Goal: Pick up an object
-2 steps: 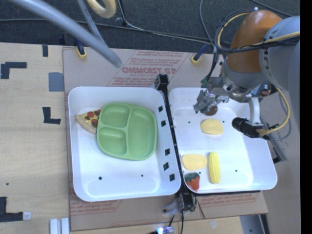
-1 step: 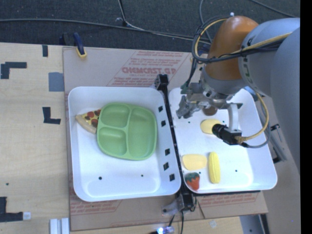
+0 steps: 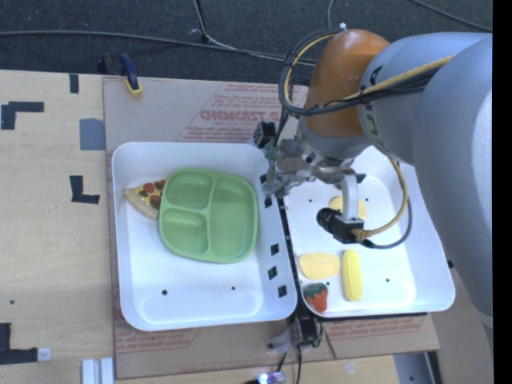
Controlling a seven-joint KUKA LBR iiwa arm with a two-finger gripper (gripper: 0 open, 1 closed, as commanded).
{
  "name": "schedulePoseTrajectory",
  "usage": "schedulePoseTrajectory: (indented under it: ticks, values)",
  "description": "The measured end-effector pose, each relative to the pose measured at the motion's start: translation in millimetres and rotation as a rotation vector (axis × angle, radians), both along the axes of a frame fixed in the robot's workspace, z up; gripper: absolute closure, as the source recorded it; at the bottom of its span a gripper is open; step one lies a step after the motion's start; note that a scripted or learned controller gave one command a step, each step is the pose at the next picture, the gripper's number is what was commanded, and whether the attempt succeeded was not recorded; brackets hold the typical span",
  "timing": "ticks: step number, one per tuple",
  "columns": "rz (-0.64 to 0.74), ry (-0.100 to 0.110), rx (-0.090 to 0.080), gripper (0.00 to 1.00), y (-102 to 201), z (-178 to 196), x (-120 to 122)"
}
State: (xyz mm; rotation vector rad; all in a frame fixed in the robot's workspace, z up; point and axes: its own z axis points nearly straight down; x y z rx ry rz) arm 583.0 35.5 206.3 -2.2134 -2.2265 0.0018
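My gripper [image 3: 272, 184] hangs over the ridge between the two bins, near their far end, beside the right rim of a green divided plate [image 3: 210, 214]. The plate lies in the left bin [image 3: 192, 314], and a pizza slice [image 3: 146, 197] pokes out from under its left edge. In the right bin [image 3: 416, 282], near the front, lie a pale yellow piece [image 3: 318, 264], a corn cob [image 3: 351, 274] and a small red fruit with a green top [image 3: 317, 296]. Another yellow thing [image 3: 353, 208] is partly hidden behind the wrist. Nothing shows as held.
The grey arm with its orange band [image 3: 344, 78] covers the far right of the right bin. Both bins rest on a cardboard sheet [image 3: 232, 110]. A blue and yellow clamp [image 3: 130, 74] sits at the sheet's far left corner.
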Motion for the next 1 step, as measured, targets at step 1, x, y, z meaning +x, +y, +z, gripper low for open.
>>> schedulePoseTrajectory:
  ticks: [1]
  values:
    - [0.001,-0.002,0.001,1.0,44.9,18.6,-14.3]
